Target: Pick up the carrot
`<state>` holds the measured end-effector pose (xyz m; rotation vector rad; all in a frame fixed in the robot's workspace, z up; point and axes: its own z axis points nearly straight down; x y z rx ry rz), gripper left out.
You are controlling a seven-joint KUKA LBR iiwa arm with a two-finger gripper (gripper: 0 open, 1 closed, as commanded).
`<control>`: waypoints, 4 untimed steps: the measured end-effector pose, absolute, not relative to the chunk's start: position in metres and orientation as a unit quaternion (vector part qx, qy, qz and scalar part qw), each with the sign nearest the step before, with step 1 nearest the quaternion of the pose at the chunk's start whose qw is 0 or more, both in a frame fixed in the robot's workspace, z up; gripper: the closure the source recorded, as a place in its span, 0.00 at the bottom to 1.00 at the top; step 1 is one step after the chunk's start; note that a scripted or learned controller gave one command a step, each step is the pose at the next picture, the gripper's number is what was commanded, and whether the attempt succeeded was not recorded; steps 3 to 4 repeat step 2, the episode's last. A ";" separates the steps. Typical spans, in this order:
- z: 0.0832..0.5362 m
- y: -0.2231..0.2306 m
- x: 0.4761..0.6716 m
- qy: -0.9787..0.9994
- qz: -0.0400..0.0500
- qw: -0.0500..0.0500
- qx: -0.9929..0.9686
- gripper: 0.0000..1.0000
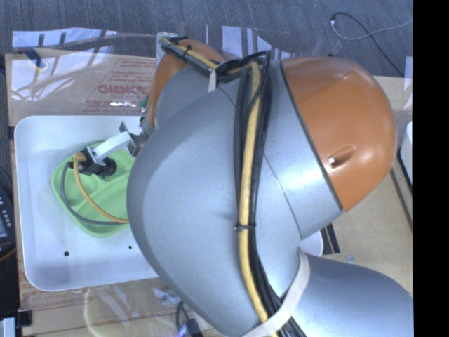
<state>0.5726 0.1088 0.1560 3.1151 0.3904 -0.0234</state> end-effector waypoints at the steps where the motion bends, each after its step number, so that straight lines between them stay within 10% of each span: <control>1: 0.229 0.049 0.621 0.103 -0.004 0.001 0.995 1.00; 2: 0.398 0.048 0.595 0.104 -0.003 0.002 0.995 1.00; 4: 0.398 0.048 0.595 0.104 -0.003 0.002 0.995 1.00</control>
